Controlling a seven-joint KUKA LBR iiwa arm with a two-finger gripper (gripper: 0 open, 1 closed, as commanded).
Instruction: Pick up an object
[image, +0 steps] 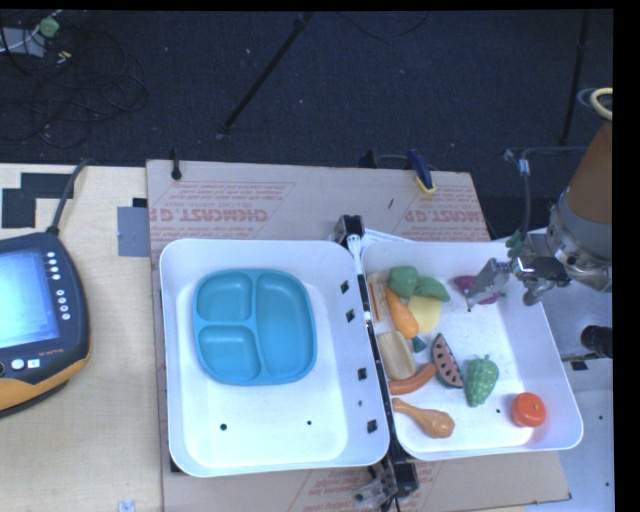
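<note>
The right bin (560, 420) holds several toy foods: a green pepper (405, 280), an orange carrot (402, 315), a yellow piece (427, 315), a watermelon slice (447, 362), a green bumpy fruit (481, 380), an orange tomato (528, 409), a tan drumstick (425, 418) and a small purple piece (468, 286). My gripper (513, 281) hovers over the bin's upper right part, just right of the purple piece. Its fingers stand apart with nothing between them.
The left bin (190, 420) holds a blue divided plate (254, 326). A teach pendant (35, 320) lies at the far left of the bench. A blue clamp (422, 172) sits at the cardboard's back edge. A black divider (368, 340) runs between the bins.
</note>
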